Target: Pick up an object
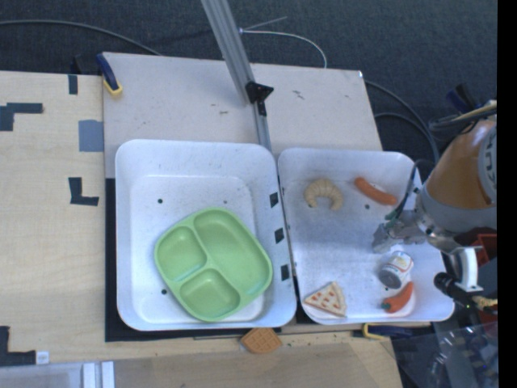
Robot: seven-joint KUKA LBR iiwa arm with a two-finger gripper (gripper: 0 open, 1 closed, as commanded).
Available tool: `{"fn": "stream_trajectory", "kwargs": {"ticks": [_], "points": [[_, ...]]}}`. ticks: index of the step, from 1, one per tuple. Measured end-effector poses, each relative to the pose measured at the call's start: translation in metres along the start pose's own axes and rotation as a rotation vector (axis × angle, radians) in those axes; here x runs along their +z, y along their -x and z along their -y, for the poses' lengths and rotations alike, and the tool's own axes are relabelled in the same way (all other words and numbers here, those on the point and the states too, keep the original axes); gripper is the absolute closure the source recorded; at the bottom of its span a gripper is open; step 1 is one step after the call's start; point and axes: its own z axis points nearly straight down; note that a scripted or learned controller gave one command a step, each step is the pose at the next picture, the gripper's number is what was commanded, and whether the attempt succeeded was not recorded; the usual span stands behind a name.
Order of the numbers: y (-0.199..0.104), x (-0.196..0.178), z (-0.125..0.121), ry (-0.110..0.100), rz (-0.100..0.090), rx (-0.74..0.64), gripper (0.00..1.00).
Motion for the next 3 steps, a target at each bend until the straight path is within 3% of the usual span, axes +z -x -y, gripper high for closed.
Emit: {"fn": "stream_trajectory", "kwargs": {"ticks": [3], "points": [[-0.009, -0.164, 0.005, 0.005, 0.002, 0.000, 1.00]]}}
